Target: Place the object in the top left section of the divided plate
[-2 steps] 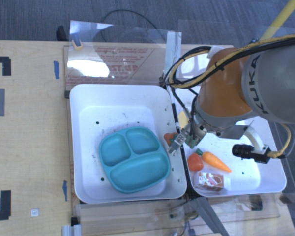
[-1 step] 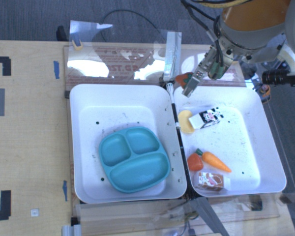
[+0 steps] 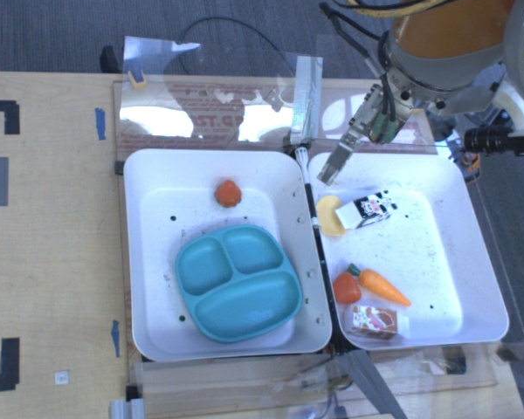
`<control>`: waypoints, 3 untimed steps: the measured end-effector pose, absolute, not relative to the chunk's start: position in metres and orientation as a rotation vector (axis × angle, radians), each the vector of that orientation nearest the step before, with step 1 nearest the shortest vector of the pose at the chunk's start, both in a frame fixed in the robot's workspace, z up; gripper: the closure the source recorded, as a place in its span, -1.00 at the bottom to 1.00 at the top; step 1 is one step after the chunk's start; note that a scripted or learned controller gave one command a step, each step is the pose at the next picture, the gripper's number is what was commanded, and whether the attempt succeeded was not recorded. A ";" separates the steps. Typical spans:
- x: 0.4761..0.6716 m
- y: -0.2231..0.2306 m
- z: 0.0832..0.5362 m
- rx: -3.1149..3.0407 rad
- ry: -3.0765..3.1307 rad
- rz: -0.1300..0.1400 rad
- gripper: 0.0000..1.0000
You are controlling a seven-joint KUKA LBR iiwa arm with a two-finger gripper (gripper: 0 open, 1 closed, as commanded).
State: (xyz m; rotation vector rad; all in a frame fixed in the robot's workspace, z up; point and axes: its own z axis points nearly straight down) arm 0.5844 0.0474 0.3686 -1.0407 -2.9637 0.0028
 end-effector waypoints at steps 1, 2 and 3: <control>0.588 0.049 0.377 -1.037 -2.969 0.003 1.00; 0.591 0.051 0.385 -1.032 -2.974 0.005 1.00; 0.594 0.053 0.393 -1.027 -2.979 0.006 1.00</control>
